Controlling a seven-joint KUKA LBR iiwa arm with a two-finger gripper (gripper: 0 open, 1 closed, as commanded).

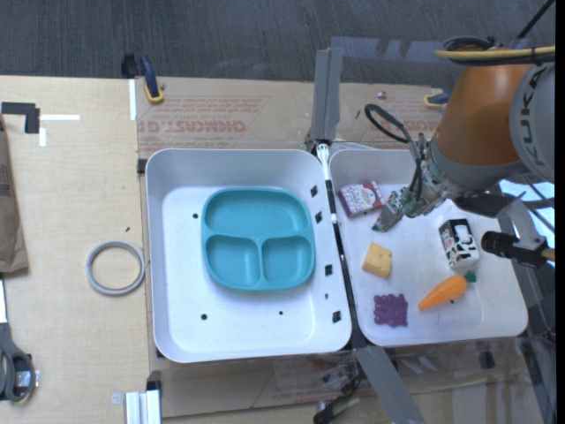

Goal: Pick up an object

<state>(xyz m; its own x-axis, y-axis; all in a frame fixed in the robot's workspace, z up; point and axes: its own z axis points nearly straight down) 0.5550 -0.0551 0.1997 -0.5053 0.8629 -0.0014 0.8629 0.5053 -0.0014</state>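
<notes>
Overhead, wooden bench [71,193], two white bins [168,263], dark carpet behind, end effector [395,212] grip state unclear.

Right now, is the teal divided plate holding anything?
Empty: the teal plate in the left bin shows all three compartments bare.
</notes>
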